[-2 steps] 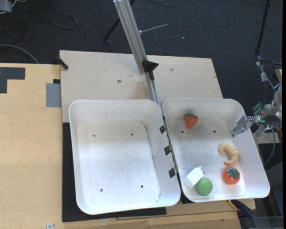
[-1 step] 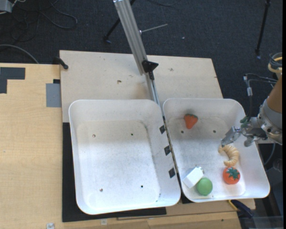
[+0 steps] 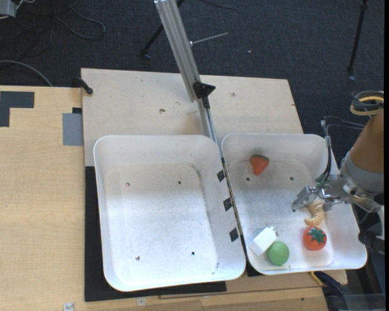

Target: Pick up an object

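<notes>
The green ball (image 3: 278, 253) lies nearest the camera, at the front edge of the right bin (image 3: 292, 144), touching a small white block (image 3: 262, 239) at its 10 o'clock.

The end effector (image 3: 309, 201) hangs low over the right bin's right half, its metal fingers pointing toward 9 o'clock; whether they are parted or closed cannot be told, and nothing is plainly seen between them. A small tan, twisted object (image 3: 316, 211) lies just beside the end effector at its 5 o'clock, partly hidden beneath it. The red tomato with a green top (image 3: 315, 238) sits near, at 6 o'clock from the end effector. The strawberry (image 3: 259, 164) rests well apart at 10 o'clock, toward the bin's back. The green ball and white block lie at about 7 o'clock from the end effector.

The grey arm (image 3: 366, 167) enters from 3 o'clock. The left bin (image 3: 117, 149) adjoins the right one on the table (image 3: 142, 102), and a slanted aluminium rail (image 3: 181, 47) rises behind them.
</notes>
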